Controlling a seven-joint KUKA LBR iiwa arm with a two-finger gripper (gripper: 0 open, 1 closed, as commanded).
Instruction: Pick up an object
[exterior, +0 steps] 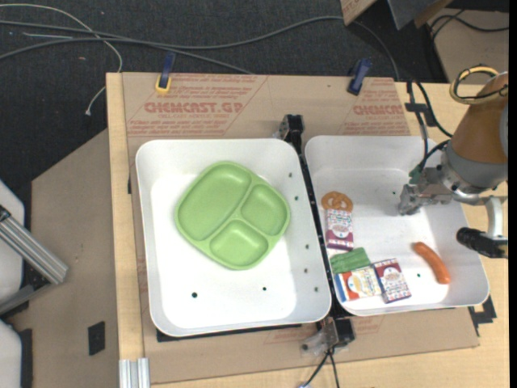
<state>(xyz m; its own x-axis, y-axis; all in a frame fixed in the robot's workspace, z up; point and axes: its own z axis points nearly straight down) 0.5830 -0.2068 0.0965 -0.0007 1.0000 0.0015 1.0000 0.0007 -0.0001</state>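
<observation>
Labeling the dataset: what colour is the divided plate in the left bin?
Light green, plain. The divided plate shows best in the camera view.

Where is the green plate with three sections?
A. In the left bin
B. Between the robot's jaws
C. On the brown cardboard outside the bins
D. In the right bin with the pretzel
A. The green plate lies flat in the left bin, alone; the pretzel and the small packets are in the right bin.
</observation>
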